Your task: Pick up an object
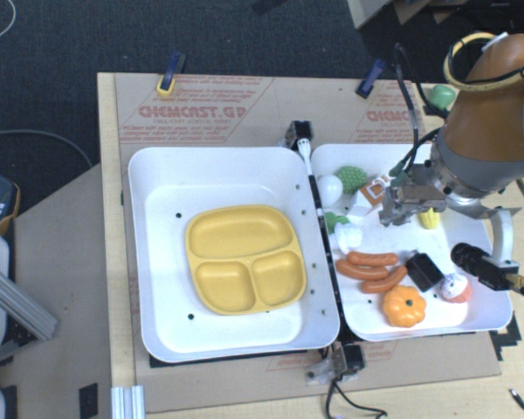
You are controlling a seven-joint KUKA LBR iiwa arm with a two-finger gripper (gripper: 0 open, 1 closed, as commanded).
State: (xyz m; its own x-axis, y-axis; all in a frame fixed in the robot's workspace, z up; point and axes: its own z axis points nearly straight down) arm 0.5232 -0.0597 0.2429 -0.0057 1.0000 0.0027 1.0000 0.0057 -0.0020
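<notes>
In the right bin (480,317), you see the candidate objects lying loose: a pair of sausages (373,267) near the middle, a small orange pumpkin (403,306) just in front of them, a black block (424,271) beside the sausages, a green bumpy piece (352,178) and a white egg-shaped piece (331,187) toward the far left corner, and a yellow piece (430,218) partly hidden under the arm. You find the gripper (400,208) low over the far half of this bin, just beside the yellow piece; whether it is spread or closed you cannot tell, and nothing is seen between its tips. The left bin (148,260) holds a yellow three-compartment tray (243,257). Both bins rest on a cardboard-covered bench (201,107).
</notes>
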